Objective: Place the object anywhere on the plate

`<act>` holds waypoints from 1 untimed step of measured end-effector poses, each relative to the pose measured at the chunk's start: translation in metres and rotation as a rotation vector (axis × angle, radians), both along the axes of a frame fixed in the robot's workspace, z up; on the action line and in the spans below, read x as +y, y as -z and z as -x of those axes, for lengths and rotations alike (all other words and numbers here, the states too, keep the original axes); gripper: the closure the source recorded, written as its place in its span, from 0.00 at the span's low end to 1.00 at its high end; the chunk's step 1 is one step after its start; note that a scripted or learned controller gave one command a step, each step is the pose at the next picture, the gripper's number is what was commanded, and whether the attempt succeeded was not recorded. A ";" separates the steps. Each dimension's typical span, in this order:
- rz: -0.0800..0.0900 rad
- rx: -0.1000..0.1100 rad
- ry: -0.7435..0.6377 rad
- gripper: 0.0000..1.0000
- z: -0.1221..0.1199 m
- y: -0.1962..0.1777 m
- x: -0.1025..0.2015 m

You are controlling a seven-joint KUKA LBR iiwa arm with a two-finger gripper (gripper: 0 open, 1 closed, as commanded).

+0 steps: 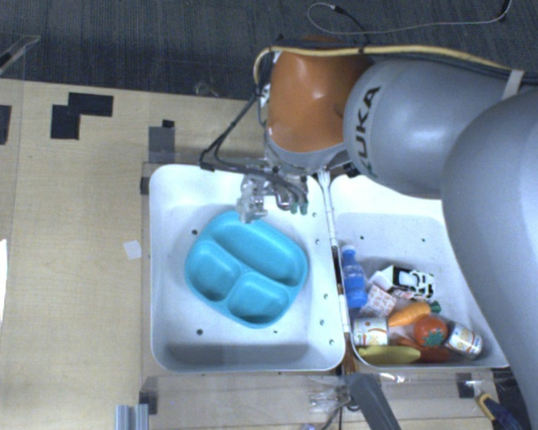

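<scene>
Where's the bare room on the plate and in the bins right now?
The blue plate shows all three compartments bare; the claw hangs over its far rim. In the left bin, bare floor runs between the plate and the left and near walls. The right bin is bare at its far half, crowded at the near end with the blue bottle, a can and toy food.

We're looking at a robotics lab: a big grey KUKA arm with an orange band [413,127] reaches over a pale wooden tabletop [64,273] carrying two shallow white plastic bins [162,250], black marker patches [79,113] stuck on the surface, a loose black cable [408,25] trailing across dark carpet [126,28].
</scene>
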State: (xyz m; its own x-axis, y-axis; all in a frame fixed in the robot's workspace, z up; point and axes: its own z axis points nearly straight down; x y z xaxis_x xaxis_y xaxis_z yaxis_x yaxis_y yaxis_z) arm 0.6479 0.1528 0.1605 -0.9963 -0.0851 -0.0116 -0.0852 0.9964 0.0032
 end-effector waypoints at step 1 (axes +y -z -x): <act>-0.002 0.001 0.279 1.00 0.027 -0.065 -0.004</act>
